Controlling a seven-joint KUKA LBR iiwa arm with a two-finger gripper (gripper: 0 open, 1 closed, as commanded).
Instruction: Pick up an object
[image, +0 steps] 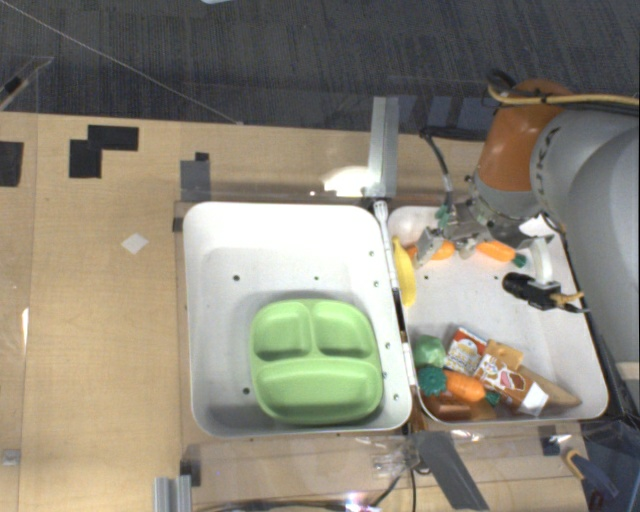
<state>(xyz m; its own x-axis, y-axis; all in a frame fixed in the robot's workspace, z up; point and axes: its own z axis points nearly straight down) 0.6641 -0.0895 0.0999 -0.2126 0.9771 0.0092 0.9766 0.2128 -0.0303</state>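
Wooden bench (90, 330), two white bins (205, 330) side by side — touching

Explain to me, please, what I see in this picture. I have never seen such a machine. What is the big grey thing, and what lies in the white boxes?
The grey thing on the right is a robot arm with an orange band. At its end is a gripper, a small two-finger hand. One fixed camera looks down at a slant on a wooden bench with two shallow white bins. The left bin holds a green divided tray. The right bin holds small toy-like items: a yellow piece at its left wall, an orange piece beside the gripper, and a pile with a printed box near the front. The gripper is low over the far end of the right bin. I cannot tell whether it holds anything.
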